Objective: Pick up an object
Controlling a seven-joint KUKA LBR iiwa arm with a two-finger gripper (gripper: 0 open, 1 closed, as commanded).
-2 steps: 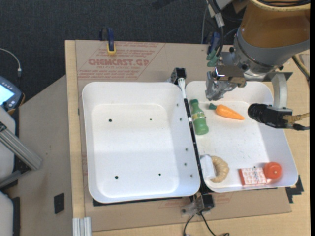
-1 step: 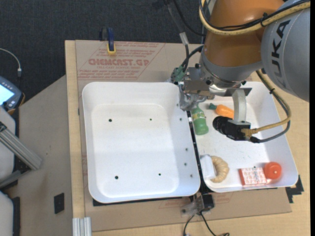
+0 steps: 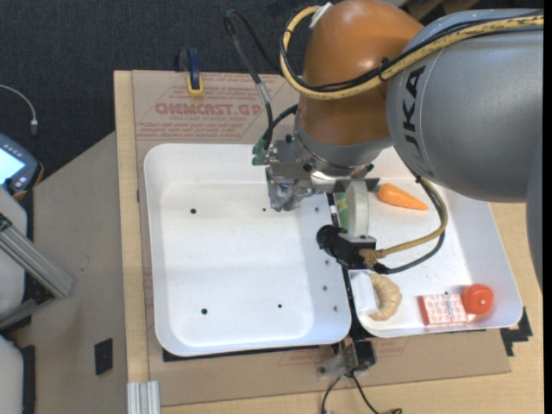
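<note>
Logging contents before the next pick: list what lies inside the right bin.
In the right bin: an orange carrot, a tan peanut-shaped piece, a red-and-white block and a red ball. The arm covers the bin's far part.

ok so the right bin point(image 3: 509, 270) has a carrot point(image 3: 402, 197) at 12, tomato point(image 3: 478, 298) at 4, croissant point(image 3: 385, 297) at 7.

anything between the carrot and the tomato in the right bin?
Nothing. In the camera view the right bin's floor is bare between the carrot and the tomato. The red-and-white box lies just left of the tomato, off that line.
</note>
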